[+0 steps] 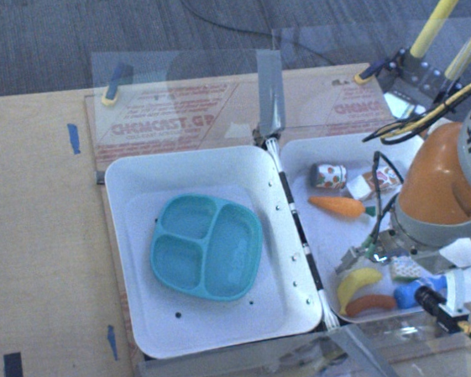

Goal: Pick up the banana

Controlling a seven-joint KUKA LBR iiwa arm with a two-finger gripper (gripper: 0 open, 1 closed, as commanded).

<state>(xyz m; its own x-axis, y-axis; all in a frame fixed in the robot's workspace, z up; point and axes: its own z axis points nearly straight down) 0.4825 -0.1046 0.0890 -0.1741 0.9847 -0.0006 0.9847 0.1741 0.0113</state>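
Yellow banana [358, 282] just below-left of claw [370, 253], near bin divider [303, 243]; red sausage [369, 303] beneath; carrot [336, 206] above. Claw state unclear, nothing visibly gripped.

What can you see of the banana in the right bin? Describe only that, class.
The banana is a short, curved yellow piece, smooth and looking like plastic toy food. It lies flat on the floor of the right bin, near the front left corner. A red sausage-like item lies right beside it, apparently touching. The tool hovers just above its upper end.
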